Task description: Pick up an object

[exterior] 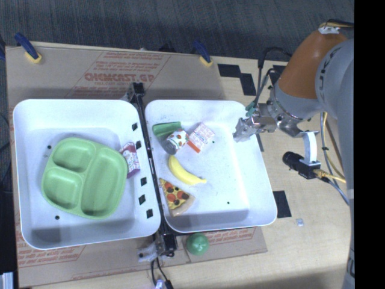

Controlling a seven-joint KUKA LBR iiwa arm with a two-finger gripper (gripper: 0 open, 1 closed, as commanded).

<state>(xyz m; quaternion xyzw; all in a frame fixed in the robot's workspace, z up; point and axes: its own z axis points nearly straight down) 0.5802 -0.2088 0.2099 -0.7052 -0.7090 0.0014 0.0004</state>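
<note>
**Arm at the right bin's edge, objects lying in the bin**

The gripper (243,128) hangs over the right rim of the right bin (240,179), near its upper right corner. It appears small and blurred, so how far the fingers stand apart cannot be told, and nothing can be seen between them. The grey arm (313,71) with its orange band reaches in from the right, over the bench (313,221).

The objects to pick lie in the left half of the right bin, well apart from the gripper. A green tube (166,127) lies near the top, with a small can (176,141) just below it and a red-and-white carton (201,136) beside the can. A banana (184,171) lies below these, and a toy pizza slice (175,196) rests near the bin's lower left corner.

In the left bin (30,179) a green divided plate (84,176) lies flat, with a small dark red packet (130,158) at its right edge. A green ball (197,244) sits on the bench just outside the right bin's front rim.
</note>
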